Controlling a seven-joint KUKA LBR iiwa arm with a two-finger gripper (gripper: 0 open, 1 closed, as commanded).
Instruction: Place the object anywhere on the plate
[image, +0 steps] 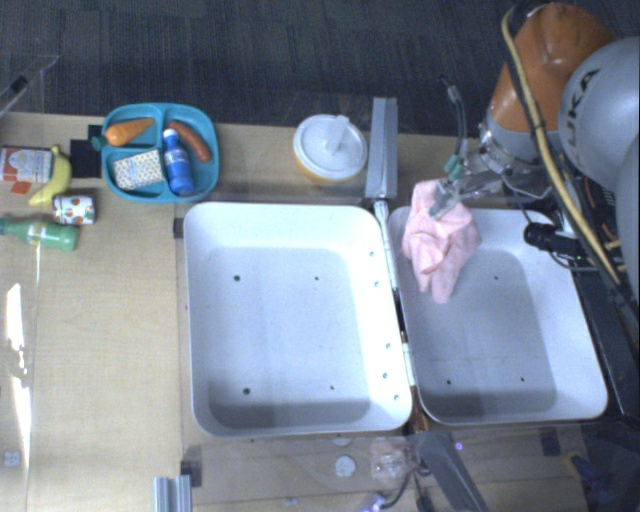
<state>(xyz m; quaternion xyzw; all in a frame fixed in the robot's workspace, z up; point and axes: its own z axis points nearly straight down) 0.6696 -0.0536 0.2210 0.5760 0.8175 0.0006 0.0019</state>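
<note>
The arm (575, 90) is cut off by the top and right edges. The gripper (447, 199) fingertips are buried in the pink cloth (438, 245), so their spacing cannot be made out. The carton (22, 164) is cropped at the left edge, its label too small to be read.

My one fixed camera sat above the bench (90, 330), looked down at a slant, stood far enough back to take in both white bins (290, 320) side by side, had the arm (585, 90) entering from my frame's right, kept the bench's far edge at top.
</note>
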